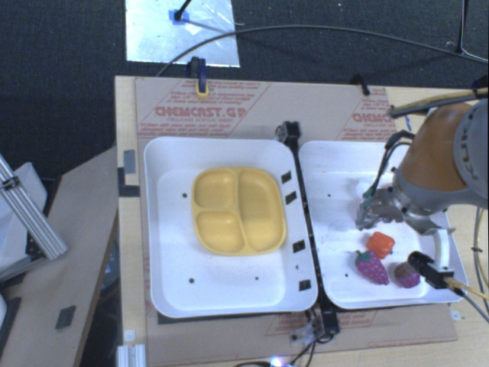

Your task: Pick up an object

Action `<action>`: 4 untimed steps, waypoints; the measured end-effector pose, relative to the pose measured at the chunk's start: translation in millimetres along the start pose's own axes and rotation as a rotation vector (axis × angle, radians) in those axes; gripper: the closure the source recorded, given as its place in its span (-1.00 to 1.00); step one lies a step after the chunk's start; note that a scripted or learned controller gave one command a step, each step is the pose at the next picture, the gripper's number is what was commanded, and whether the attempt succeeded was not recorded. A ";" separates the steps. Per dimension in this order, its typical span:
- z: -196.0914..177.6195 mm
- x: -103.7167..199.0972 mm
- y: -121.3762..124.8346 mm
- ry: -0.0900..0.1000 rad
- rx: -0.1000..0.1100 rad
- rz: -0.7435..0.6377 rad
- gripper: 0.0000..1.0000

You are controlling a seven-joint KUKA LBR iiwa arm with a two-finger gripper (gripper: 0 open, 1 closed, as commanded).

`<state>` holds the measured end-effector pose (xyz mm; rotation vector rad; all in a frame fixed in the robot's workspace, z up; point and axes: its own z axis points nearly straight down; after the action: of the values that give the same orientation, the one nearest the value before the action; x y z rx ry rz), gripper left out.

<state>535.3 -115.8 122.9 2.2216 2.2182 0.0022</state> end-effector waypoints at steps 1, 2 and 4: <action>-58.8 9.0 0.9 0.000 -0.005 -0.007 1.00; -122.2 4.6 6.6 -0.001 -0.006 -0.006 1.00; -146.0 63.2 1.3 0.002 0.001 -0.011 1.00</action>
<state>536.3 -52.5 268.9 2.2111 2.2321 0.0034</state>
